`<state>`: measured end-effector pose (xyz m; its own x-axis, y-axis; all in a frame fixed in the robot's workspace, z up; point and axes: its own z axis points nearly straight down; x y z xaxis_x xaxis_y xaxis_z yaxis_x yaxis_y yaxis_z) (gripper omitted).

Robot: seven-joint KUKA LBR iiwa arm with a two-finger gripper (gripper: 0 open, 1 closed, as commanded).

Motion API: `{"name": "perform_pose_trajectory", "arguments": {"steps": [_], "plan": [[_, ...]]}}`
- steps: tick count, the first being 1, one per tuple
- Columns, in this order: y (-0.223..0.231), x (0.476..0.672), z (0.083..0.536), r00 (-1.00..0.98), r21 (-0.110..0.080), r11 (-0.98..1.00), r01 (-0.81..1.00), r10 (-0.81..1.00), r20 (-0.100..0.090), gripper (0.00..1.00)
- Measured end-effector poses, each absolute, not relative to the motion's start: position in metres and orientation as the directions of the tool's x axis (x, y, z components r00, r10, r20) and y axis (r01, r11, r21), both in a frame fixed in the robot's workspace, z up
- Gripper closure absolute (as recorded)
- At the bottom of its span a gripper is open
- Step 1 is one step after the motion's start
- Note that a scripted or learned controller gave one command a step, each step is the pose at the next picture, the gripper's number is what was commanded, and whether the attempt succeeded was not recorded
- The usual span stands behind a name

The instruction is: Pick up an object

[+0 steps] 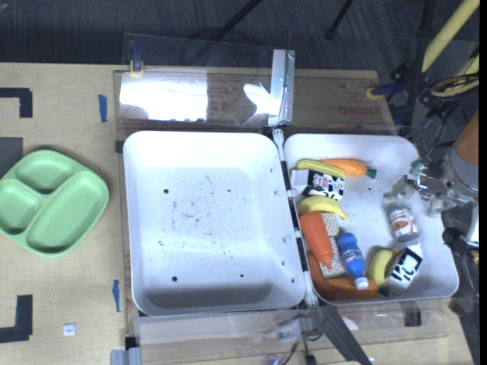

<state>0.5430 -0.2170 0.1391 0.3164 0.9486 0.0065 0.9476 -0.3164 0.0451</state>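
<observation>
The right bin (pixel 380 149) holds a jumble of objects. A banana (pixel 318 165) and a carrot (pixel 347 167) lie at its back left, with a cow-patterned carton (pixel 326 183) and a second banana (pixel 323 206) just in front. Nearer the front are an orange packet (pixel 317 242), a blue bottle (pixel 351 256), a third banana (pixel 379 265) and a black-and-white box (pixel 406 266). A small red-and-white can (pixel 402 223) stands alone towards the right. My gripper (pixel 423 183) hangs over the bin's right side, just behind and right of the can, and holds nothing I can see.
The left bin (pixel 152 154) lies beside the right one, sharing a middle wall. A green divided plate (pixel 50 201) rests on the bench at far left. A clear plastic panel (pixel 198 90) stands behind the bins. Cables and stands crowd the back right.
</observation>
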Motion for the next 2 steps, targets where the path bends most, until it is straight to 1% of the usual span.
{"name": "perform_pose_trajectory", "arguments": {"steps": [1,2], "plan": [[-0.2064,0.5677,0.141,0.551,0.024,-0.551,0.834,0.835,0.003,0.0],[-0.2072,0.5625,0.1403,0.564,0.041,-0.564,0.824,0.825,0.013,0.0]]}}
